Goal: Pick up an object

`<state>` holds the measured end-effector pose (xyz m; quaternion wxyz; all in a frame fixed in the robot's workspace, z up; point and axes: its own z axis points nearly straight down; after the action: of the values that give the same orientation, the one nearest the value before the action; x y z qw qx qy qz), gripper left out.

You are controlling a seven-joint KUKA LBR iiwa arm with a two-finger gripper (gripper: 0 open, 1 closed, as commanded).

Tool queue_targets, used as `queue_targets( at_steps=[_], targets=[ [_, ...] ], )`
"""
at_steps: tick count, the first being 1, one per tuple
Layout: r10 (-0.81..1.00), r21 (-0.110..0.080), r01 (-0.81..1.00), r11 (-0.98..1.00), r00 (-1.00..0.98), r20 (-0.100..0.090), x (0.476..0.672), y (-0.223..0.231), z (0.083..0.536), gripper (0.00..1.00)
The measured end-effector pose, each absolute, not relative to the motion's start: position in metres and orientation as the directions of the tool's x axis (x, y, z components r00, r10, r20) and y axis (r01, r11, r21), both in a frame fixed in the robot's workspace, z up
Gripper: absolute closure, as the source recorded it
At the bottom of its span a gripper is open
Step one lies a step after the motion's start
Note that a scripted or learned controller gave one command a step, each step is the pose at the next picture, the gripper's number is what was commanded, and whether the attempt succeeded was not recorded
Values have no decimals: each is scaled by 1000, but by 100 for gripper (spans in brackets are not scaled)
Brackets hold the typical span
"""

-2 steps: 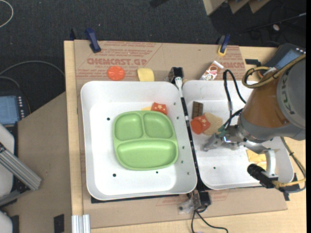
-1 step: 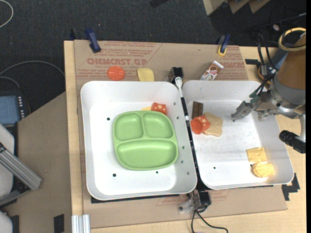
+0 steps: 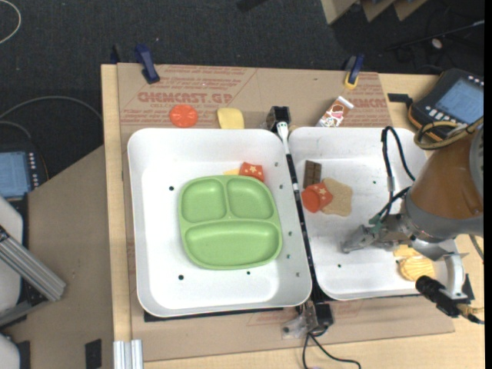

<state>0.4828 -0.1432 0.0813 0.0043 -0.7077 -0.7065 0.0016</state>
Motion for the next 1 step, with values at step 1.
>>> queue_targets(
  at_steps=[1],
  targets=[
    [1000, 9, 1000, -2, 2, -8, 551, -220, 116, 0]
  ],
)
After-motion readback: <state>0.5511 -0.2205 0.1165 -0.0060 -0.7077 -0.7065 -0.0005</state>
